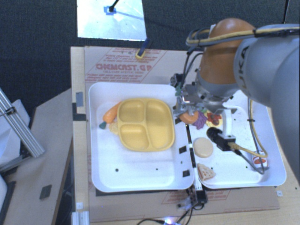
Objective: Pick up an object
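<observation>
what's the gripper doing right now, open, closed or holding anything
Gripper: cannot be told. It sits low over the left end of the right bin, above a cluster of toy food, and the wrist hides it.

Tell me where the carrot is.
The carrot lies in the left bin, tucked against the upper-left edge of the yellow tray, near the bin's left wall.

Grey arm (269, 64) with an orange band (229, 32), black and yellow cables.
</observation>
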Robot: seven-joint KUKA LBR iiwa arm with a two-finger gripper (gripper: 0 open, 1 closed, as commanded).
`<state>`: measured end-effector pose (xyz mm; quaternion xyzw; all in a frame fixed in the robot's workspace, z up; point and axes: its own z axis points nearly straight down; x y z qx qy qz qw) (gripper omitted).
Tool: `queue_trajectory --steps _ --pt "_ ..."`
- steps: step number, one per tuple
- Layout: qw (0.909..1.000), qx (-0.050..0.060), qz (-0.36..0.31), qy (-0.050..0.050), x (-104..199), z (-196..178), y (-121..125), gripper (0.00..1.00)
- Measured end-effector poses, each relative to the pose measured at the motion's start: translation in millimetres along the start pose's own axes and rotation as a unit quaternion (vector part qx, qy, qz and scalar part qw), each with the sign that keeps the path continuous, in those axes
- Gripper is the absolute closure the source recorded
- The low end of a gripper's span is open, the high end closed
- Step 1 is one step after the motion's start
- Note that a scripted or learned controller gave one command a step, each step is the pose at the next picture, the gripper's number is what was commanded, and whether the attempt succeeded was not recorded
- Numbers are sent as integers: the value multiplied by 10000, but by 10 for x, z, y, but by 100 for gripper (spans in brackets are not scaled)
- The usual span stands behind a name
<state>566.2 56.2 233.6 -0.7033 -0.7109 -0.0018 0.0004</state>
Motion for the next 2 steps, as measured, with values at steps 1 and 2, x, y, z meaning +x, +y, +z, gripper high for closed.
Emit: queue_trajectory --steps 1,2 --pt "10000 9 45 -14 -69 -4 -39 100" --pt "10000 2 50 -16 -93 -2 -25 100"
